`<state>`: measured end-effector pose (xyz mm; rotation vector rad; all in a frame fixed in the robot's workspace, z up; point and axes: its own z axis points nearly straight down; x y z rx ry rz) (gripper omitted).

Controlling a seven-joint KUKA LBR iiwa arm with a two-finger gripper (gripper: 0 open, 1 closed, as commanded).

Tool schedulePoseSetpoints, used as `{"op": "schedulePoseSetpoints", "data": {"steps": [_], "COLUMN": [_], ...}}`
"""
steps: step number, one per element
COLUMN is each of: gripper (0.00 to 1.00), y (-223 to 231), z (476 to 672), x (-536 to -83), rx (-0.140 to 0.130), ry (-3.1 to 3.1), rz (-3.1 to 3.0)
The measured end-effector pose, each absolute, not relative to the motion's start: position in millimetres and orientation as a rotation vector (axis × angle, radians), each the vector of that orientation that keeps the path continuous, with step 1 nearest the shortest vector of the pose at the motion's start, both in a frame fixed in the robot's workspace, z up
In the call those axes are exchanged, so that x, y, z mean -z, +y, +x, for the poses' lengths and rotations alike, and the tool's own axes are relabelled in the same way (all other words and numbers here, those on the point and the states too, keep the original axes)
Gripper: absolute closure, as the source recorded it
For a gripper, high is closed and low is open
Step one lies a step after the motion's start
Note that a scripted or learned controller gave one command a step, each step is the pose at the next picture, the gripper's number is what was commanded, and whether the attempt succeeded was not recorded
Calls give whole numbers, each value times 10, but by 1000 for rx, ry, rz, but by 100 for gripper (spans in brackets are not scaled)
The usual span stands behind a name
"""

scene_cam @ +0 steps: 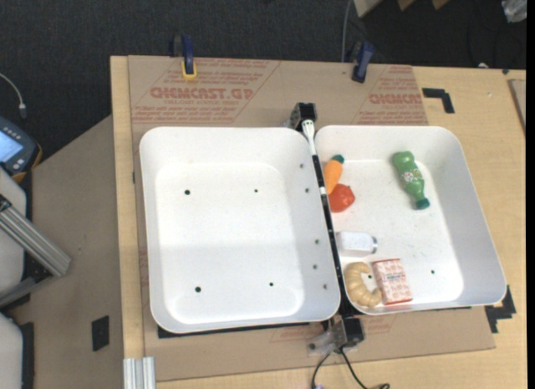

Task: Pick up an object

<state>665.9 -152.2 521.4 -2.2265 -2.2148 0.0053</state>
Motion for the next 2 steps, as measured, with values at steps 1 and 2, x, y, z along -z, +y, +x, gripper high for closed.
{"op": "schedulePoseSetpoints", "data": {"steps": [1,2], "gripper": [100,100], "y": [-1489,-432], "z": [6668,6521], "x": [-5347,-4929], "rx": [2,-2], "ry": [-2226,-2229], "rz": [-2226,-2205]}}
